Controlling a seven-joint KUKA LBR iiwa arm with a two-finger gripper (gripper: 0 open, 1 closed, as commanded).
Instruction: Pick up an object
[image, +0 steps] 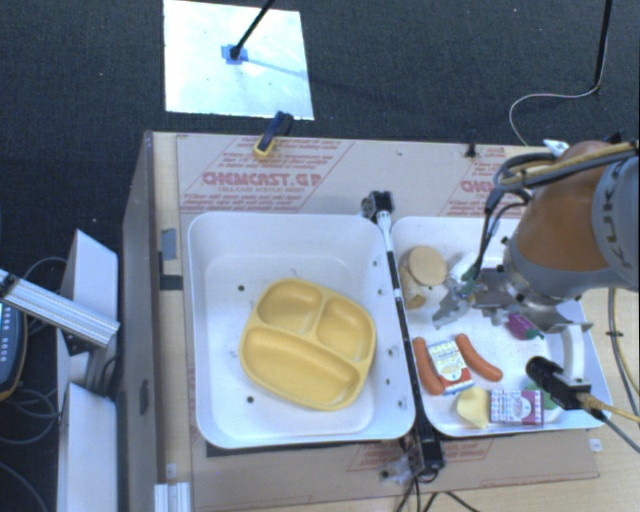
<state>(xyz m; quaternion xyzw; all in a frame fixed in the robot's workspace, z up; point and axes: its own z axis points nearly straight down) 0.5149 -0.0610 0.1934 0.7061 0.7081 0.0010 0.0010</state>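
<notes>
Here, my gripper (452, 303) hangs beside the jar (422, 272); grip state unclear; I should center before closing.

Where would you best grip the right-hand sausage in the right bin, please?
Probably across the middle of the sausage, coming straight down, fingers either side of its narrow width. It lies flat and slanted, with bare bin floor to its right; the small carton sits close on its left.

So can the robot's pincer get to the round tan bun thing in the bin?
Probably yes. The pincer hangs just beside the round tan bun-shaped toy in the right white bin, with nothing lying over the bun or standing between them.
</notes>
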